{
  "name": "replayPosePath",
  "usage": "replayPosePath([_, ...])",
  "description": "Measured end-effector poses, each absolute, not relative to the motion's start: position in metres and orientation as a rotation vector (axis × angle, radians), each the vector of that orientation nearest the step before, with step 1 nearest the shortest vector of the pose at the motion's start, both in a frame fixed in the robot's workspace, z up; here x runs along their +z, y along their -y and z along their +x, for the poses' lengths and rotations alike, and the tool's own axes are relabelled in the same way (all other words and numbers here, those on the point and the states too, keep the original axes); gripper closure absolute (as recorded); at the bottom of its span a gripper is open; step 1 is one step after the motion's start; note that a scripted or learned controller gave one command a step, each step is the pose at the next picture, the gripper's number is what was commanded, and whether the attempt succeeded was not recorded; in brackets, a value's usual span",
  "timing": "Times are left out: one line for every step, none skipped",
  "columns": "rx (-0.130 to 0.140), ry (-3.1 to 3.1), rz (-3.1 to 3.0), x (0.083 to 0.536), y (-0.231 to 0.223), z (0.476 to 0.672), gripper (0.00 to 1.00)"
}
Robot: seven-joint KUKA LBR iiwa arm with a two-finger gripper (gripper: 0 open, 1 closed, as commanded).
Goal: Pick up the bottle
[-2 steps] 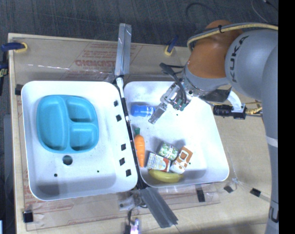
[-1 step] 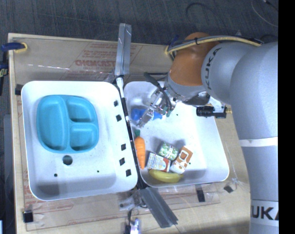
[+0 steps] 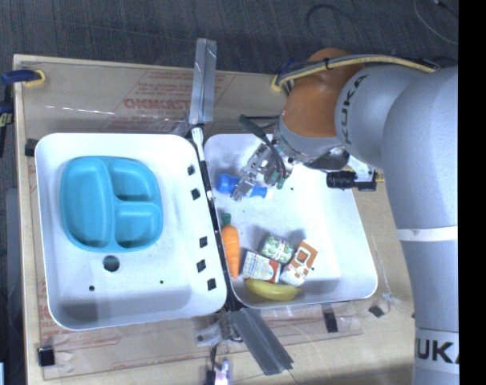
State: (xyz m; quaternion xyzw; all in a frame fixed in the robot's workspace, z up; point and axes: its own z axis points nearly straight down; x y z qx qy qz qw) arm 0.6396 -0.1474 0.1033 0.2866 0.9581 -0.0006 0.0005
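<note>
Camera view: the bottle lies left-right, blue end leftward, under the claw; grip state unclear.

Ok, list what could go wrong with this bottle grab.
1. The gripper is down over the blue bottle, which lies near the bin wall; it may get pushed against the wall and slip away.
2. The carrot lies close below the bottle and might get nudged.

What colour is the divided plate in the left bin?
Light blue; the divided plate shows clearly in the camera view.
</note>
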Motion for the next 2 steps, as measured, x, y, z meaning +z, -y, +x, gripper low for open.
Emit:
replayPosePath([-0.001, -2.880, 1.252, 0.244, 0.097, 0.623, 1.00])
replayPosePath([-0.004, -2.701, 1.612, 0.159, 0.112, 0.559, 1.00])
